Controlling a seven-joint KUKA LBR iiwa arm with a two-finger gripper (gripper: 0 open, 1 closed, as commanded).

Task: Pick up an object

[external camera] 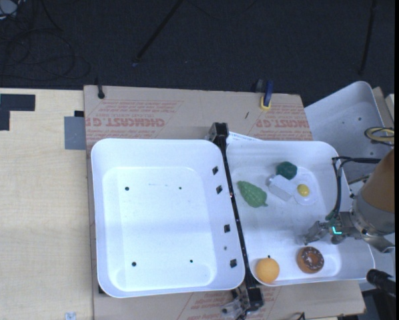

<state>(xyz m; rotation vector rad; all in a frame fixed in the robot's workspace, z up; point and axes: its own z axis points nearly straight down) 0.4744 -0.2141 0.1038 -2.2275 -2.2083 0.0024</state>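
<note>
The right bin (319, 153) holds several objects. A brown doughnut-shaped toy (310, 259) lies near its front edge, with an orange ball (267, 270) to its left. A light green leafy piece (252, 194) rests near the middle divider. A dark green block (287, 171) sits at the back beside a clear packet (281, 189) and a small yellow piece (303, 191). My gripper (318, 233) hangs low over the bin's right side, just above and slightly right of the doughnut toy. Nothing shows in its grasp.
The left bin (99, 179) stands beside the right one, with a black divider rail (229, 205) between them. The arm (379, 199) comes in over the right bin's right wall. Cardboard (159, 115) lies under both bins.
</note>
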